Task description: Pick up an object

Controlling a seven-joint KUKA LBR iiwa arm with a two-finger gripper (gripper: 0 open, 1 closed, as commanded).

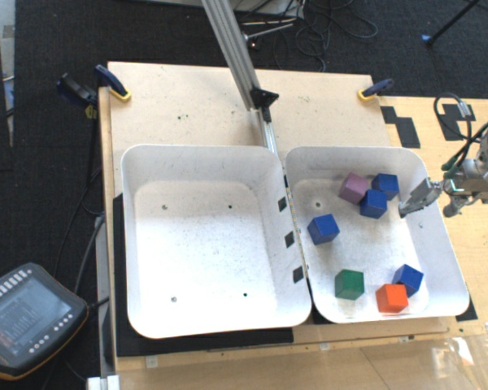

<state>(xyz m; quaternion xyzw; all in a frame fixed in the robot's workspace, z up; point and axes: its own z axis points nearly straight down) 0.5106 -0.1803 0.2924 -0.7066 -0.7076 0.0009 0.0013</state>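
Claw (436, 199) hangs at the right rim of the right bin (451, 258), its two fingers spread with nothing between them; one finger (415, 198) reaches in over the bin's right wall while the other sits outside it, so the arm (481, 165) seems poised at the edge rather than over any block. Nearest to it, toward the bin's far right corner, a huddle of three things lies close together: a purple block (355, 188), a blue block (385, 184) just beside it, and another blue block (373, 204) touching or nearly touching both. That crowding would likely make a clean pinch awkward, since a finger has little room to drop between neighbours. A lone blue cube (323, 228) sits well apart near the bin's left wall, the easier pick by my judgement. Toward the near edge lie a green block (350, 283), an orange block (392, 298) and a further blue block (408, 279), the last two touching by the right wall, where the sloped side could crowd the claw. To the left stands the other white bin (138, 218), with a metal pole (228, 39) slanting in from the bench's (187, 104) far edge to the seam between the bins. Clamps (114, 82) grip the far corners, and a teach pendant (24, 319) rests off the near left corner.
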